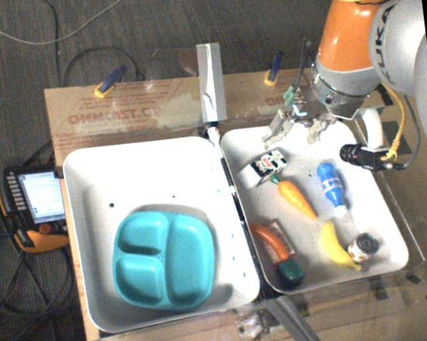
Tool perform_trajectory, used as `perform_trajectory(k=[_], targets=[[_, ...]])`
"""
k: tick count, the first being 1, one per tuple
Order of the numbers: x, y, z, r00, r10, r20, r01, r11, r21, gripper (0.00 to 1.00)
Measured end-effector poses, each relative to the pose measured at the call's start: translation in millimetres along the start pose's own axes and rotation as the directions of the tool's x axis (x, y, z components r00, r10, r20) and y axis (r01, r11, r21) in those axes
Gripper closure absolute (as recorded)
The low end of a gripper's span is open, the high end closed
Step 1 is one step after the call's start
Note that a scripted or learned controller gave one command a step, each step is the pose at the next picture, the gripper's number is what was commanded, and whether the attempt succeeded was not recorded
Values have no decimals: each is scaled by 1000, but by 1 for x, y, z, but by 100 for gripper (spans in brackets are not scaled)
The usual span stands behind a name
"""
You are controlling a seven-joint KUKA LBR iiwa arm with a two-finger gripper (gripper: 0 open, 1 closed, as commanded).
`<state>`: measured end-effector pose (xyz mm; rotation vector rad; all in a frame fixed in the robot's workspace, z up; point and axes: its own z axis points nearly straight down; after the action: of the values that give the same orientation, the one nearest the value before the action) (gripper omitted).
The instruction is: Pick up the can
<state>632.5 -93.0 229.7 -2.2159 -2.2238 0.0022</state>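
Two white bins sit side by side on the table (112, 113), which shows as a brown cardboard-like sheet with faded, unreadable red lettering. Left bin (96, 169) holds a teal sectioned tray (165, 259) in its near half. Right bin (383, 214) holds the small items. The arm (365, 21) comes in at the upper right, its grey body cut off by the frame's edge and its orange band above the wrist. Its jaws (296, 125) hang over the right bin's far left corner; the fingers look spread apart with nothing between them, though they are small and partly lost against the white bin wall. A black cylindrical part (358, 154) juts from the arm over the bin's right side; what it is cannot be told.

In the right bin, a blue and white bottle (331, 186) lies lengthwise near the middle. A carrot (297, 198) lies just left of it, slanted. A banana (334, 246) lies near the front right, and the can (362, 247) sits just beside the banana's right end, its dark top facing up, well apart from the jaws. An orange-brown packet (273, 242) lies at the front left, with a dark green lump (291, 273) touching its near end. A small black and white box (268, 164) with green marks lies near the jaws; its print is too small to read.
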Motion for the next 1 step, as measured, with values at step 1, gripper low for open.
perform_trajectory(k=[1], targets=[[58,-72,48,1000,11,0,-11,1000,2,0]])
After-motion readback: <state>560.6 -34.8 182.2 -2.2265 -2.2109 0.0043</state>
